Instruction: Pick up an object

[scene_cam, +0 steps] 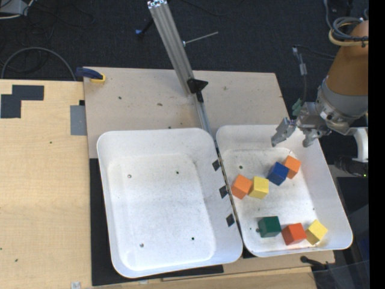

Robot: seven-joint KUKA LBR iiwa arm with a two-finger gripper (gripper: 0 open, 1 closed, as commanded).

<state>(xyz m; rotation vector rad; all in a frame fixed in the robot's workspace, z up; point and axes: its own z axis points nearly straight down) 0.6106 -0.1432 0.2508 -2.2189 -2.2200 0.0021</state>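
My gripper [296, 136] hangs above the back of the right bin [337, 203], its two grey fingers spread open with nothing between them. Just below it and a bit to the front lie a blue cube [278, 173] and an orange cube [292, 166], touching each other. Further left sit another orange cube [241, 186] and a yellow cube [260, 187], side by side. Near the bin's front edge are a green cube [269, 226], a red cube [293, 233] and a yellow cube [316, 231].
The left bin [159, 203] lies beside the right one, with black clips [223, 191] along the shared rim. A slanted aluminium bar [177, 44] rises behind the bins. Cables lie on the dark floor at the back.
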